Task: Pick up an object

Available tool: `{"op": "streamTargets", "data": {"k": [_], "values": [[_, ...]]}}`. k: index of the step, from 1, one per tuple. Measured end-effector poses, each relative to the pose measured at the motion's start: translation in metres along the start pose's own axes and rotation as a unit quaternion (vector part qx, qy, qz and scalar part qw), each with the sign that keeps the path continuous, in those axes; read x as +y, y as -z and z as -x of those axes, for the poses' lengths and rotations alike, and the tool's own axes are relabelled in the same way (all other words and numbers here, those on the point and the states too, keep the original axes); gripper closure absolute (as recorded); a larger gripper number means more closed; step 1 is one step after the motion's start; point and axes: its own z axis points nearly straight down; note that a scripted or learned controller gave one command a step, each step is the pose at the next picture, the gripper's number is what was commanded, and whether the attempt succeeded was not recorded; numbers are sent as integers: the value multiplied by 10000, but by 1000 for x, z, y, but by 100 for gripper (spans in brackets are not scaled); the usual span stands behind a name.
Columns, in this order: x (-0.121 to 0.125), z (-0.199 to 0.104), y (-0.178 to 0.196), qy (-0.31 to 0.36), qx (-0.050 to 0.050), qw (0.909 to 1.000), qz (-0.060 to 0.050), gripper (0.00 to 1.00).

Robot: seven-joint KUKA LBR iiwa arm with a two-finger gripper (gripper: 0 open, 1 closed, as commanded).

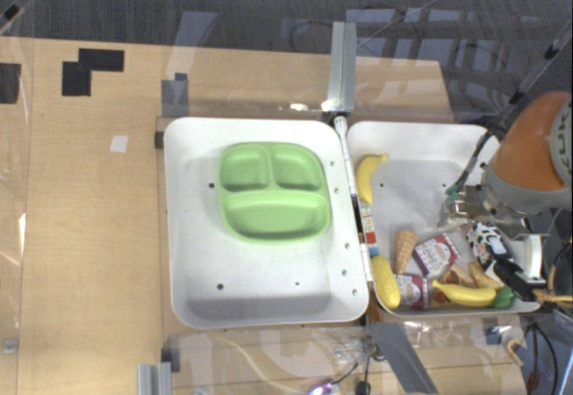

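Stage: early — nothing lifted, by my reading | gripper [467,205]: low over right bin [421,147], above the toy pile; grip state cannot be told | candidates: pink packet [435,253], ice-cream cone [405,249], banana [465,294] all lying in bin | left: close, lift | left bin [188,232]: green plate [272,190]

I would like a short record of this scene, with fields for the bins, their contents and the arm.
left bin: holds a green divided plate
right bin: a banana near its left wall, an ice cream cone, a second banana, small packets, other toys at its near end
arm: reaches in from the right, over the right bin
gripper: low above the bin floor, beside the toy pile
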Motion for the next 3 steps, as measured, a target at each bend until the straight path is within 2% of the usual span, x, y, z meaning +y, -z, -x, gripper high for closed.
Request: {"op": "streamTargets", "data": {"k": [1,2,3], "values": [[1,-2,0,15,14,10000,5,0],[-45,-16,2,394,-17,9992,33,0],[-42,-18,13,404,-2,9992,64,100]]}}
